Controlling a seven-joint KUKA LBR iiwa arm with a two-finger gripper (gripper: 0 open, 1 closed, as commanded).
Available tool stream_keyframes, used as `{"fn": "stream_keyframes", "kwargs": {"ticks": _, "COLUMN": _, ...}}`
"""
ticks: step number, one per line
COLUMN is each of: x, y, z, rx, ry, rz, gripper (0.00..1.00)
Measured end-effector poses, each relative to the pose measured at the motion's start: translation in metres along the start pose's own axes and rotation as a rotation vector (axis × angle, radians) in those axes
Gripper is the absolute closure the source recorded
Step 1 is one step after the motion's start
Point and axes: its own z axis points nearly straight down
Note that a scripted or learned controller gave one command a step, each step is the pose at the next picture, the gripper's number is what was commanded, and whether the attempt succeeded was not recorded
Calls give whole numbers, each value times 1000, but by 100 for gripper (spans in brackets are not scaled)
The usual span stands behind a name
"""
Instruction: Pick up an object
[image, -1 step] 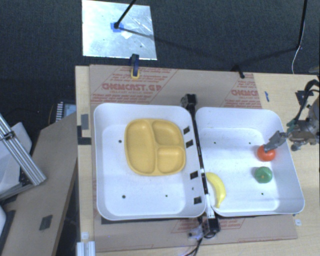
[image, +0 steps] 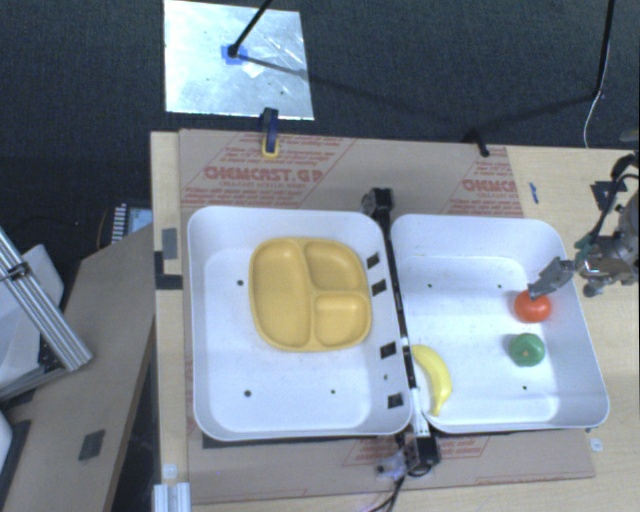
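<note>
The end effector (image: 553, 272) comes into the right bin (image: 470, 240) from the right side, with its grey tip low over the bin's right part. If it is open or closed, I cannot tell, because the tip is small and seen from an angle.

Just below and a little left of the tip lies a red tomato (image: 532, 306); the tip seems to touch its upper edge, or nearly so, but this cannot be decided. It is not seen to be gripped. A little further below the end effector, beyond the tomato, lies a green pepper (image: 526, 348), close to the tomato but apart from it. Well to the lower left of the end effector a yellow banana (image: 434, 376) lies against the left wall of the same bin.

Far to the left of the end effector, the left bin (image: 220, 330) holds a yellow divided plate (image: 308, 293) with three compartments. Both bins rest on a sheet of cardboard (image: 300, 165) on the counter (image: 163, 180).
</note>
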Motion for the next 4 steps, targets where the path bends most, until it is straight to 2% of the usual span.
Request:
{"fn": "stream_keyframes", "kwargs": {"ticks": 2, "x": 13, "y": -9, "z": 115, "rx": 4, "ry": 2, "rz": 3, "gripper": 0}}
{"fn": "stream_keyframes", "kwargs": {"ticks": 3, "x": 13, "y": -9, "z": 156, "rx": 3, "ry": 2, "rz": 3, "gripper": 0}}
{"fn": "stream_keyframes", "kwargs": {"ticks": 4, "x": 12, "y": -7, "z": 144, "rx": -2, "ry": -1, "rz": 4, "gripper": 100}}
